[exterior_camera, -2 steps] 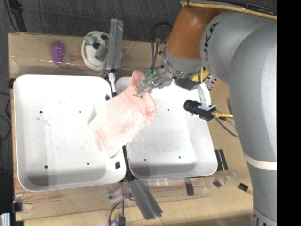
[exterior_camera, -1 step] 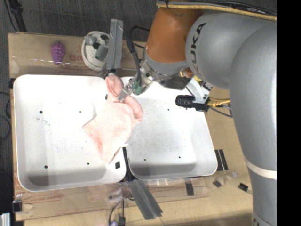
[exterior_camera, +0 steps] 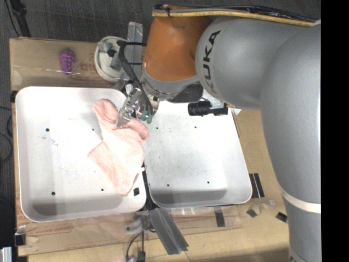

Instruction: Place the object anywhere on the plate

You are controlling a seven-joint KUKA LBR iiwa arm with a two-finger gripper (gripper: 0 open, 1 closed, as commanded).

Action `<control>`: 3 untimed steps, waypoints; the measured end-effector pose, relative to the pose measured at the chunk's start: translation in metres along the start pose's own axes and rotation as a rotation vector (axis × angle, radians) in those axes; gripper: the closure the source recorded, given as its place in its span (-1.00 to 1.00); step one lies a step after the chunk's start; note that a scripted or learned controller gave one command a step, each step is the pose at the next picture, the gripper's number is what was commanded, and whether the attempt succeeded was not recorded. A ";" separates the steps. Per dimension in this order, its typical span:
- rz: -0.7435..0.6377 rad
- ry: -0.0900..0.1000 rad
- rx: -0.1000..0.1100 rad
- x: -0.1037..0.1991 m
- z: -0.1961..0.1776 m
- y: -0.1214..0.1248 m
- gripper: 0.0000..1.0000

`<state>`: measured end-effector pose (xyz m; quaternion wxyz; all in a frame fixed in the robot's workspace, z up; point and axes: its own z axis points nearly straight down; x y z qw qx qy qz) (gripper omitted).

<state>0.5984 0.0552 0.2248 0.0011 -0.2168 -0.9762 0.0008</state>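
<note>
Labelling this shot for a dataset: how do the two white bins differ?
The left bin has a pink cloth lying in it; the right bin shows bare floor. The cloth's edge overhangs the left bin's right rim, and the claw sits at the cloth's top. Both are shallow, white, square-ish and side by side.

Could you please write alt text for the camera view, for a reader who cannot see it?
The gripper of a grey KUKA arm pinches the top of a pink cloth lying at the left bin's right side, beside the right bin. A purple object sits behind the bins.
</note>
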 end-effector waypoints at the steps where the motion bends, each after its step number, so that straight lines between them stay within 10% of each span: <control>1: -0.402 0.000 0.000 0.033 0.004 0.044 1.00; 2: -0.445 -0.002 -0.001 0.061 -0.007 0.083 1.00; 3: -0.444 -0.003 -0.001 0.061 -0.007 0.083 -1.00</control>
